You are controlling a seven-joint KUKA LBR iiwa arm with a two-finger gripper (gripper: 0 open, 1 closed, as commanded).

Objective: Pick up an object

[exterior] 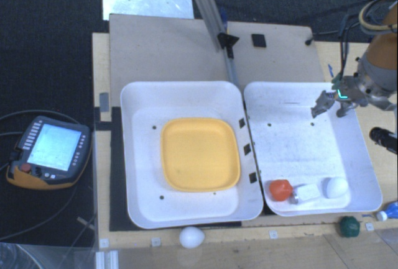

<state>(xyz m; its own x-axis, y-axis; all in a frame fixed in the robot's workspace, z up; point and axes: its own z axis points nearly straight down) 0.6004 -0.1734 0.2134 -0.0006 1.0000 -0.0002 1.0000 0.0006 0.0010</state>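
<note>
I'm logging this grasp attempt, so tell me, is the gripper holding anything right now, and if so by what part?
Nothing is held. The gripper hangs open over the bare upper part of the right bin, apart from the orange object near its lower edge.

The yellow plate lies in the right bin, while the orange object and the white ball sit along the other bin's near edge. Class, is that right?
Not quite. In the camera view the yellow plate lies in the left bin, not the right. The orange object and the white ball sit along the near edge of the right bin, as stated.
</note>
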